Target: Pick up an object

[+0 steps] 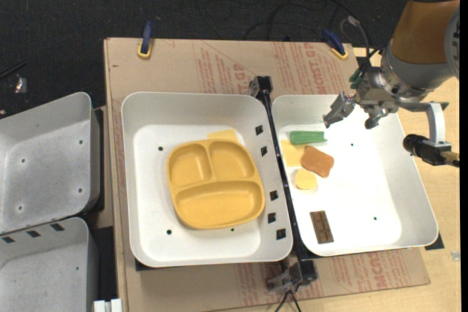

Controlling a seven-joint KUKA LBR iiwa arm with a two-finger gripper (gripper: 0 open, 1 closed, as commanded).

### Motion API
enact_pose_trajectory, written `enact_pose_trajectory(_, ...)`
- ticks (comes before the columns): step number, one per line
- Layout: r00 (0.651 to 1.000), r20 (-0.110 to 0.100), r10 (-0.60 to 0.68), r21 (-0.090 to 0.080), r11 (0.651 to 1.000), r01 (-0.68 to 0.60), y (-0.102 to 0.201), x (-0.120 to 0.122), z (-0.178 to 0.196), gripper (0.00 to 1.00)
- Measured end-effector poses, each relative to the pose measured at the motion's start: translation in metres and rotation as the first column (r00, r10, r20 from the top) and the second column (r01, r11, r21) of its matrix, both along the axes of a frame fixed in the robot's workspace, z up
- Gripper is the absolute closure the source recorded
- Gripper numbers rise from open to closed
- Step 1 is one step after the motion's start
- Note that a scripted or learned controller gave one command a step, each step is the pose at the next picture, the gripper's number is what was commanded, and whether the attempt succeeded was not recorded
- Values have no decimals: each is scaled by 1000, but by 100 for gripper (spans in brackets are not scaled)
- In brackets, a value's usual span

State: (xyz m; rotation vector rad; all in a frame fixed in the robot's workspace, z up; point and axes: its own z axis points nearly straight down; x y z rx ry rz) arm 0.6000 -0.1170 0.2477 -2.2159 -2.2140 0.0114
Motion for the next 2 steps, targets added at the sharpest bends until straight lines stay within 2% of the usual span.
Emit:
enact_pose_trajectory(1,1000,11,2,-1,1000,-2,0,2,6,0)
enact_pose_trajectory(2,1000,6,2,-1,1000,-2,5,9,-54,0)
